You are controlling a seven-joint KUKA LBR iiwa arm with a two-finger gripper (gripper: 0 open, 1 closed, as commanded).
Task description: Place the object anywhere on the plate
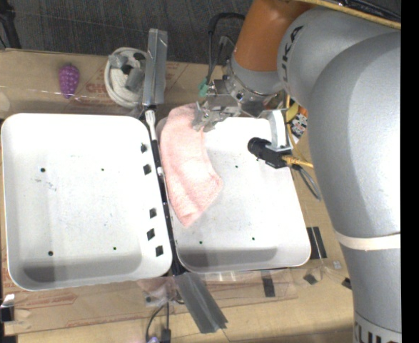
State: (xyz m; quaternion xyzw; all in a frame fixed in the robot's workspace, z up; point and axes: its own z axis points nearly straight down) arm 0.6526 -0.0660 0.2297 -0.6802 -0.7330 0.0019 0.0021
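A small purple grape-like object (pixel 68 79) lies on the brown table (pixel 31 73) at about eleven o'clock, beside a coil of white cord (pixel 123 77). The left shallow white bin (pixel 81 199) sits below them. In the right shallow white bin (pixel 266 220), a folded pale pink cloth (pixel 186 164) drapes along the left wall, from twelve o'clock toward the middle. The tool (pixel 208 113) meets the cloth's upper end; whether it is clenched or released, I cannot tell.
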